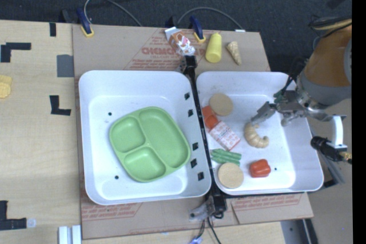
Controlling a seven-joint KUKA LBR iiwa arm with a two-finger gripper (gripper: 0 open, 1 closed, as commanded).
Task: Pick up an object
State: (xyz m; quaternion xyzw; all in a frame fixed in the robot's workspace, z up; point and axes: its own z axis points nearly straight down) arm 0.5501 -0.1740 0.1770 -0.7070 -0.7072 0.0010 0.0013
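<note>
The right bin (297, 180) holds several toy foods: a tan croissant (256, 136), a red pepper (259, 168), a round tan disc (221, 104), a white and red packet (225, 135), green beans (226, 155), a round cookie (230, 175) and an orange piece (209, 119). My gripper (258, 116) reaches in from the right and hangs just above and to the right of the croissant, with nothing seen in it.
The left bin (91, 94) holds a green divided plate (150, 143). Behind the bins on the cardboard lie a yellow bottle (213, 47), a small cone (234, 52) and a little carton (180, 42). Clips sit along the wall between the bins.
</note>
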